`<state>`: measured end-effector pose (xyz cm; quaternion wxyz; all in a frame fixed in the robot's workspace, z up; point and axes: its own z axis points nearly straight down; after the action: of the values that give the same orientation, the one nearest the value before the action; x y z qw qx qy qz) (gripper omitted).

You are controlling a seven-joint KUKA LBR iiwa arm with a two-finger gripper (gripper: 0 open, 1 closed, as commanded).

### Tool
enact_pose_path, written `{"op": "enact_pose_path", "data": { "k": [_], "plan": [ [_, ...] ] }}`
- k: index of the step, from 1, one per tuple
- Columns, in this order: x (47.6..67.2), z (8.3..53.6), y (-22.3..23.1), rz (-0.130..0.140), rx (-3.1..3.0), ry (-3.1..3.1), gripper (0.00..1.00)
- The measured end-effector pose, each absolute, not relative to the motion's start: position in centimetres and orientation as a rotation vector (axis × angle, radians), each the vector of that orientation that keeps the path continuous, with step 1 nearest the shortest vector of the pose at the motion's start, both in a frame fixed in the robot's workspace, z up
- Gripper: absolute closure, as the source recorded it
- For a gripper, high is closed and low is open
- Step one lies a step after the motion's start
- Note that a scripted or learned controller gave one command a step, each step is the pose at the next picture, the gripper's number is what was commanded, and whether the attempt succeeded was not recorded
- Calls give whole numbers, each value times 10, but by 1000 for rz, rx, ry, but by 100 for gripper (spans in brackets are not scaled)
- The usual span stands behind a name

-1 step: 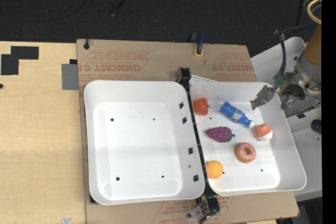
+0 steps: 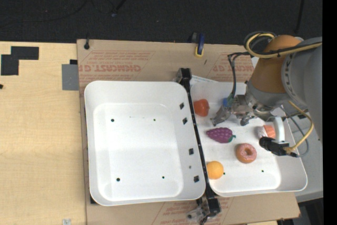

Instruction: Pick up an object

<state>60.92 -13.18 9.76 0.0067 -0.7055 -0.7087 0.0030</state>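
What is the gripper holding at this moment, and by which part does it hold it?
Nothing is held, as far as the view shows. The gripper hangs above the right bin, just over the purple grapes, with no object between its fingers.

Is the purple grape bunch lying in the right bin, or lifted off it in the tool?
Lying in the right bin. The purple grape bunch rests on the bin floor, with the tool just above it and nothing visibly between its fingers.

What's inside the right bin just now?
The right bin holds a red tomato-like fruit, purple grapes, a pink donut and an orange. The arm covers its far right corner.
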Motion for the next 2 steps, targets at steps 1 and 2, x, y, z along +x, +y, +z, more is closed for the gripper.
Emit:
{"op": "enact_pose_path", "data": {
  "k": [1,2],
  "plan": [
    [645,86,-80,0,-2214,-2226,0],
    [597,87,-134,9,-2224,-2213,0]
  ]
}}
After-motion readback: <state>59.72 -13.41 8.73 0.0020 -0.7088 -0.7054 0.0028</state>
